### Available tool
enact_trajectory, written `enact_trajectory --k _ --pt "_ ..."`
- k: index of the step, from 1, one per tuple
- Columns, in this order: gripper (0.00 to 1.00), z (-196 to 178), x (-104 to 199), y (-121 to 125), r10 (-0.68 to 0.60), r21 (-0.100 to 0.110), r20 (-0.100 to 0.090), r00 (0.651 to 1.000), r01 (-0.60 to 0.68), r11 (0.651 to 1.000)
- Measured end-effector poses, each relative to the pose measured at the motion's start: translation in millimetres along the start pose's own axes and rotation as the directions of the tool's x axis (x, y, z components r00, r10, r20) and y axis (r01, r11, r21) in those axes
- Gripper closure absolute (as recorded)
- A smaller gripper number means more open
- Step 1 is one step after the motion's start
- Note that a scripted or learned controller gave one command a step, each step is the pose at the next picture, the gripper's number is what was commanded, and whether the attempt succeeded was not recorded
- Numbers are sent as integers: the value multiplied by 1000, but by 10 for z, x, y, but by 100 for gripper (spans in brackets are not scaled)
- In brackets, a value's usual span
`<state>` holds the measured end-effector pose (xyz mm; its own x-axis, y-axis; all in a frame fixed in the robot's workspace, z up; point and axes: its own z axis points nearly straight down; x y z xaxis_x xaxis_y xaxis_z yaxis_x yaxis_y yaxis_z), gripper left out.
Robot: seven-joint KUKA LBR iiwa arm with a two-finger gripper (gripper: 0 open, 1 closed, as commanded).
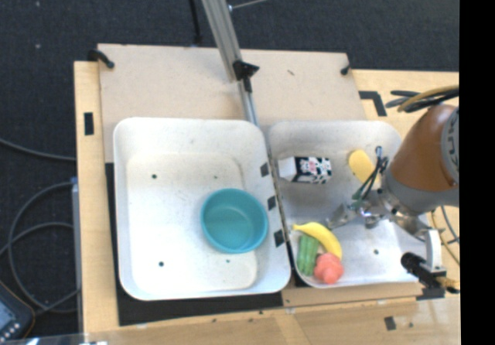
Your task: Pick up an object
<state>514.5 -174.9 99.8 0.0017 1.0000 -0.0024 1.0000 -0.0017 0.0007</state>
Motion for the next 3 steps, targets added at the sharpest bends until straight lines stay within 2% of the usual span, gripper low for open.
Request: enact_trajectory --k 1,2,3 --pt "100 -118 -4 14 5 -5 -1 1000 -5 1000" --pt "100 -761 -20 18 -5 -8 0 1000 5 1000" --pt "100 -1221 33 51 -6 -7 0 1000 6 1000"
